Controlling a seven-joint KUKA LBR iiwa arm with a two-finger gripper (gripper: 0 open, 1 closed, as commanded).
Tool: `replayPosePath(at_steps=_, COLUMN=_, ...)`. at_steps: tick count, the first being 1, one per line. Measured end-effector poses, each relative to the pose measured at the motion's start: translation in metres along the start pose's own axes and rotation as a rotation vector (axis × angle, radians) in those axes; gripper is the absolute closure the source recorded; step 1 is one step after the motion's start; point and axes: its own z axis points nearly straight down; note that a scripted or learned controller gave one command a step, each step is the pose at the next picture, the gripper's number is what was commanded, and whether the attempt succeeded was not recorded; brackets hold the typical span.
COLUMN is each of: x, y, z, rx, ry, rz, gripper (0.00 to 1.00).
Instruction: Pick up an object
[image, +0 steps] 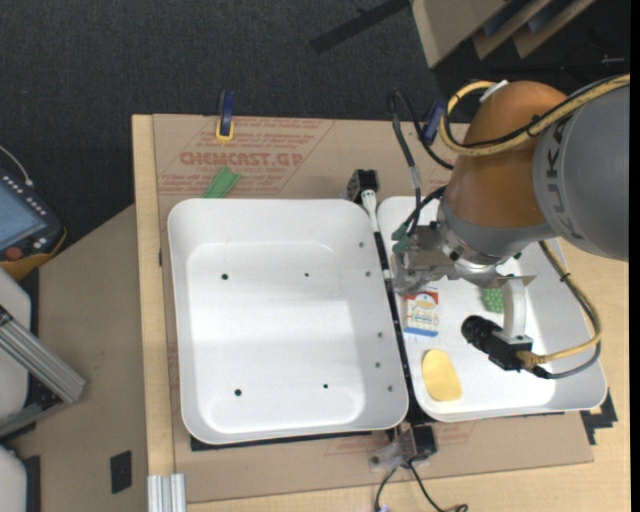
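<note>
Overhead, the grey arm with orange band (520, 160) masks most of the right shallow white bin (570, 395). Gripper (415, 272) over the small white printed card (422, 312); jaw state unreadable. Yellow rounded lump (441, 374) beside it. Left white bin (275, 310) adjoins.

Right bin (560, 395): three loose items visible. A small flat packet (421, 311), white with red and blue print, lies near the bin's left wall. A yellow, rounded oval object (441, 374) lies just below the packet, close to the front rim, apart from it. A small green item (493, 297) sits further right, partly hidden by the arm; its shape cannot be told.
</note>
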Motion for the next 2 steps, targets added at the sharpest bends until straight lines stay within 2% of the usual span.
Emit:
replayPosePath(at_steps=1, x=-0.069, y=0.03, z=-0.018, rx=-0.007, ry=-0.008, rz=0.017, gripper=1.0)
replayPosePath(at_steps=2, x=0.004, y=0.032, z=-0.01, rx=0.0, ry=-0.002, rz=0.005, gripper=1.0)
